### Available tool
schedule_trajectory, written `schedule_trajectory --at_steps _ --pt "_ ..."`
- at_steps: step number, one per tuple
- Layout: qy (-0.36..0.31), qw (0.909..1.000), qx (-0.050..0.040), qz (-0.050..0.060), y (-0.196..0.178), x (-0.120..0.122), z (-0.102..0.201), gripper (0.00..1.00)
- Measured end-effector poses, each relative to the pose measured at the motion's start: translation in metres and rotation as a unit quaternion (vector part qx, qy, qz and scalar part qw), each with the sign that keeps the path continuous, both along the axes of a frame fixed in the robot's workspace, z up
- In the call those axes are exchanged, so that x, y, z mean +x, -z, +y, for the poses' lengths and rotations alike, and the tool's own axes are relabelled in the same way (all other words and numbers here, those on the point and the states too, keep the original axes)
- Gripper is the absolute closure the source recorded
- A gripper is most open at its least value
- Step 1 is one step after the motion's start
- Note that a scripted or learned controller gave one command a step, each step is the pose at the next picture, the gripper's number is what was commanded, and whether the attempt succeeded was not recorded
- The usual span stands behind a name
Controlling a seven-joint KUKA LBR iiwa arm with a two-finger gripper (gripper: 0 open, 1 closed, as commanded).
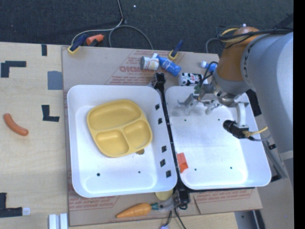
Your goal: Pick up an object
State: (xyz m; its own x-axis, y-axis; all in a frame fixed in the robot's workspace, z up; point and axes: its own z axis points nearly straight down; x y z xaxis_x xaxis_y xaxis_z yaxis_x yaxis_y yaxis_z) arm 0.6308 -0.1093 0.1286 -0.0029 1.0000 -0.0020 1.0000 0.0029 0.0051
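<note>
Yellow plastic divided plate lies flat in the left bin, long axis running diagonally, upper left to lower right. Nothing else in the bins looks graspable from here. Gripper sits low at the back of the right bin, fingers spread apart, nothing between them. Plate lies to the gripper's left in view and slightly nearer the camera, across the divider between bins. Judgement: reach must cross that divider.
</note>
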Motion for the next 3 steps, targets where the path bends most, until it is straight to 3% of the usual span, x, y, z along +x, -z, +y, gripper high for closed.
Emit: schedule_trajectory --at_steps 1,2,3 --pt "0.001 1.0 -0.0003 0.003 0.046 -0.002 0.015 0.0" --pt "0.0 1.0 0.0008 0.001 0.043 0.035 -0.005 0.0" --pt "0.001 1.0 -0.0005 0.001 0.043 0.017 0.01 0.0"
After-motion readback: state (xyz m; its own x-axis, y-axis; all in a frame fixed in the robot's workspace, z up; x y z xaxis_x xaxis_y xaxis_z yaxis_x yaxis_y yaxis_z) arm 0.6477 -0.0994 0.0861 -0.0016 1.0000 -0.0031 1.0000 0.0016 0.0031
